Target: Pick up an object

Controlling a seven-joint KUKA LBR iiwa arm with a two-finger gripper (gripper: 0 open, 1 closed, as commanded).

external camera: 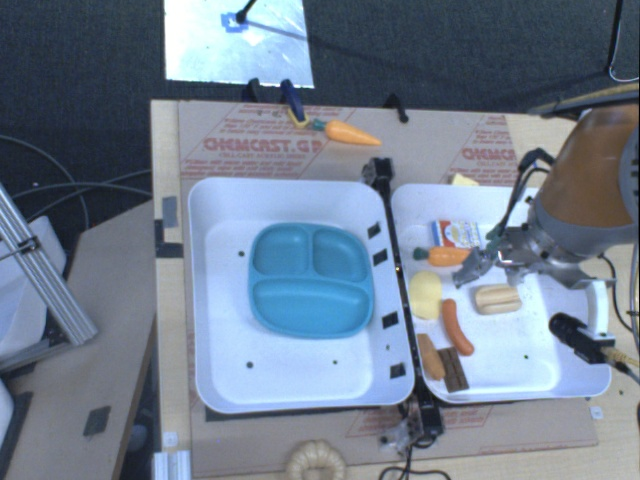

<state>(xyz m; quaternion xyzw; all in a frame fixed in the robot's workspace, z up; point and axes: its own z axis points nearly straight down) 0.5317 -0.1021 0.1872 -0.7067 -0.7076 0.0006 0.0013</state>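
The right bin [560,368] holds several toy foods: a small white, blue and red carton [457,233], an orange carrot [447,256], a pale yellow potato [426,295], a red sausage [457,326], a tan bread roll [497,299] and two brown sticks [443,360]. My gripper [478,258] hangs low over this bin, just right of the carrot and above the bread roll. It is open, and nothing sits between its fingers.
A blue divided plate [310,278] lies in the left bin [215,368]. Another toy carrot [345,133] lies on the board behind the bins. A yellow piece [463,180] rests at the right bin's back rim. Black clips line the divider [392,268].
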